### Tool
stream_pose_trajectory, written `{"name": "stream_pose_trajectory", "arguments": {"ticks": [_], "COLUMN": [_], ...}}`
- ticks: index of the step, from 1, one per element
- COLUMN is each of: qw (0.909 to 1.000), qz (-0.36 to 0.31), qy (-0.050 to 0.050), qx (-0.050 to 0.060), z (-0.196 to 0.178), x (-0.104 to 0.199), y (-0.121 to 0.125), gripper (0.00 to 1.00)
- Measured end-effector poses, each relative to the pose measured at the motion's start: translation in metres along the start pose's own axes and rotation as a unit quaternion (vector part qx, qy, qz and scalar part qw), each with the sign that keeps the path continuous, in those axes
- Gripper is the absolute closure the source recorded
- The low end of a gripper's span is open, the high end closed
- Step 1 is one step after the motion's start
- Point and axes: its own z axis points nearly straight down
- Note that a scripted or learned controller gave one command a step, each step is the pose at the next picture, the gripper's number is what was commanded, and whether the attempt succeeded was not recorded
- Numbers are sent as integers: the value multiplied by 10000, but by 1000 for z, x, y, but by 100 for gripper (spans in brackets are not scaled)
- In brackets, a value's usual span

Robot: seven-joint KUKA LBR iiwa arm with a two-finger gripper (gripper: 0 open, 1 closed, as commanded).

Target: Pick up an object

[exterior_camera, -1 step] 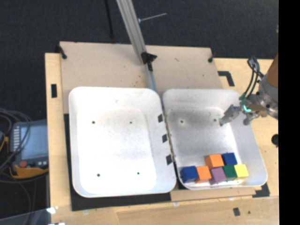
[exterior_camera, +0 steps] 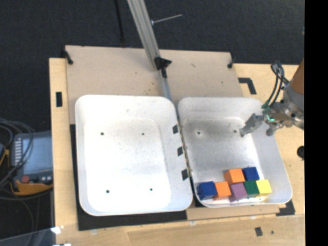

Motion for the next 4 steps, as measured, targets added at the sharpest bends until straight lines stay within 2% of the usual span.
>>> {"name": "stream_pose_trajectory", "arguments": {"ticks": [2,3,4], "qw": [10000,10000,10000], "qz": [24,30,64], "qy": [-9,-23,-15], "qx": [28,-10,-36], "z": [102,135,123], "x": [-2,-4,-4], "y": [-21,-20,-18], "gripper": [0,0,100]}}
